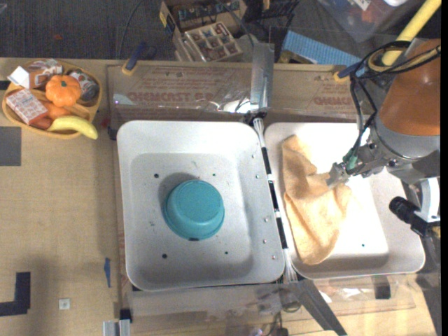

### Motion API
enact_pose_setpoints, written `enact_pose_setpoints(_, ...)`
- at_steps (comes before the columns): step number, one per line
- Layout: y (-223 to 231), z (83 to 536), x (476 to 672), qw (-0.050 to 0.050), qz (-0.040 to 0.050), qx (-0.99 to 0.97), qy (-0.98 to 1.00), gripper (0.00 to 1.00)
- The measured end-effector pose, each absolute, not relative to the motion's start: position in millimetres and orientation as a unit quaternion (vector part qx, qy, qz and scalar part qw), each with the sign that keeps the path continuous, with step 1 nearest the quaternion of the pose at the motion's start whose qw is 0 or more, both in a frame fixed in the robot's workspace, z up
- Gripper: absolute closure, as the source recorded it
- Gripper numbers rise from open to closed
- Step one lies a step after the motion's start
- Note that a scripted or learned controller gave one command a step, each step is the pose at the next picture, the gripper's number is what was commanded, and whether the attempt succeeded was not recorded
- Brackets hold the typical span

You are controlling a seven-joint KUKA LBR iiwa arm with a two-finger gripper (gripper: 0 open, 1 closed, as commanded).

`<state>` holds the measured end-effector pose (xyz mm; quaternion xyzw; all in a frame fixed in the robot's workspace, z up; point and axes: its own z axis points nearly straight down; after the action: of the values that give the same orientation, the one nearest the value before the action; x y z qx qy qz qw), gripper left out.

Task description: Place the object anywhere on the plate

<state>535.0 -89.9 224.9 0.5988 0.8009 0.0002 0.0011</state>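
The claw (339, 174) is clamped on a pinch of the yellow cloth (315, 208) at its three-o'clock edge, in the right bin (399, 254). That grip would let it drag toward the teal plate (195, 209), at nine o'clock in the left bin (140, 152).

Left bin (140, 152): teal plate (194, 209), upturned, centre. Right bin (399, 250): tan cloth (311, 208), crumpled, at 9 o'clock side. Gripper (337, 176): tip on cloth's 2 o'clock edge. Bench, 10 o'clock corner: fruit basket (50, 100).
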Motion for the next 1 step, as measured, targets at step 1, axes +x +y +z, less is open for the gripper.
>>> enact_pose_setpoints(1,-41.4,235.1,554.6,0.002,0.0007,0.428,0.904,1.00)
